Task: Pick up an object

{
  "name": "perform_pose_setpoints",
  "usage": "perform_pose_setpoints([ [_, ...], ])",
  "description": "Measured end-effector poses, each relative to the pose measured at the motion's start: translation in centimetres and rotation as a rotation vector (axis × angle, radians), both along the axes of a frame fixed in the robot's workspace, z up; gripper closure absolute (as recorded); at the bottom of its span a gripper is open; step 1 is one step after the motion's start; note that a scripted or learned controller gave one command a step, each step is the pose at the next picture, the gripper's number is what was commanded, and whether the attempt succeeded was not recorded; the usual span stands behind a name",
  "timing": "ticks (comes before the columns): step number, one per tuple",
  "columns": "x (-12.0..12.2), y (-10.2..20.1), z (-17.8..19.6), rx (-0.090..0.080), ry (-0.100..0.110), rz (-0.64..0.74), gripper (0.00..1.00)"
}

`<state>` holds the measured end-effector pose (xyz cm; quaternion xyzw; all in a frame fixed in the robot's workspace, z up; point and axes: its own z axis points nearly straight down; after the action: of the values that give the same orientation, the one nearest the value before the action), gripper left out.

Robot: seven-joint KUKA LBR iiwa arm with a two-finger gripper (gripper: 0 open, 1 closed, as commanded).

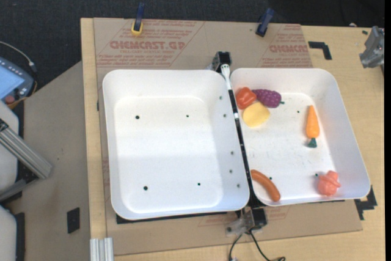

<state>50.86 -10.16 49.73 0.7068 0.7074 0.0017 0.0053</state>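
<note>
Broadly, a brown cardboard sheet [183, 40] covers the bench under two white bins. The left bin [116, 131] sits beside the right bin [342, 107], their rims touching. In the right bin, an orange carrot [312, 122] lies near the right wall and a sausage [266, 185] by the near rim. A yellow fruit [256, 115], purple grapes [267, 96] and a red pepper [245, 96] cluster touching at the far left corner. A pink piece [328, 183] lies near the front right corner. A grey metal part [374, 49] juts in at the right edge; the gripper's state cannot be told.
</note>
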Motion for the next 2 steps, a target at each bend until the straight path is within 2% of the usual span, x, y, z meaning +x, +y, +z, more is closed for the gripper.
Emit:
perform_pose_setpoints([
  [1,0.0,0.0,0.0,0.0,0.001,0.0,0.0],
  [2,0.1,0.0,1.1,-0.002,-0.004,0.0,1.0],
])
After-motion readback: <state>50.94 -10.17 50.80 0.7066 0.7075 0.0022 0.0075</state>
